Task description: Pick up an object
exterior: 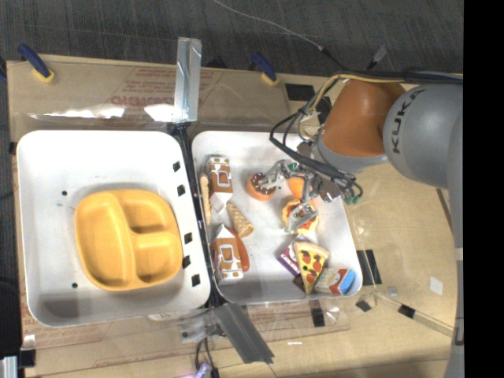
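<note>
1. Over the right bin [346, 235], the gripper [295, 187] hangs low among the toy foods; whether it is parted or closed, cannot tell.
2. Orange piece [302, 211] lies just beneath it, pizza slice [311, 260] nearby.
3. Left bin [47, 156] holds a yellow tray [126, 239].

Robotics lab: KUKA arm [425, 136], taped bins [47, 305]

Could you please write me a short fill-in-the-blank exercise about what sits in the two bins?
1. The yellow divided tray lies in the ___ bin.
2. The pizza slice toy lies in the ___ bin.
3. The tool hangs over the ___ bin.

Missing words: left; right; right
</note>
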Robot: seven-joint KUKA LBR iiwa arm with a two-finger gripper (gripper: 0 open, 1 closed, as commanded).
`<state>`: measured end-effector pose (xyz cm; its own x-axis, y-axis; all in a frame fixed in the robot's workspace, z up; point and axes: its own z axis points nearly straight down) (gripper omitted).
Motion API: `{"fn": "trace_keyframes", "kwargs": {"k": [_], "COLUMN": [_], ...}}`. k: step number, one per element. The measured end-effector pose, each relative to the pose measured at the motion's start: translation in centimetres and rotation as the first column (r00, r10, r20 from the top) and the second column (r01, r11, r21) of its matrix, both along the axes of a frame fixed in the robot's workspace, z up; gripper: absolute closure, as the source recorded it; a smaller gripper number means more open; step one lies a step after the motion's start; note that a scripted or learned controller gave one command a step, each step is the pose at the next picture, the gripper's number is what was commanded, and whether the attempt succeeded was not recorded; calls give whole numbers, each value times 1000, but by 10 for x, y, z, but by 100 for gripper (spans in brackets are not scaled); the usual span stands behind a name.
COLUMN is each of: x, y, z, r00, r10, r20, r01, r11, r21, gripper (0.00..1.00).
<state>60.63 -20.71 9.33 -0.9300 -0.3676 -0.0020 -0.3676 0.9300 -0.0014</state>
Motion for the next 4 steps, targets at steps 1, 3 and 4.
{"fn": "trace_keyframes", "kwargs": {"k": [1,3,4], "x": [3,52,36], "y": [2,94,53], "z": [13,169,143], "r00": [1000,964,997], "r10": [5,-264,79], "r20": [7,0,-2], "r01": [-5,264,-79], "r11": [1000,964,997], "r21": [0,1,0], "gripper": [100,100,100]}}
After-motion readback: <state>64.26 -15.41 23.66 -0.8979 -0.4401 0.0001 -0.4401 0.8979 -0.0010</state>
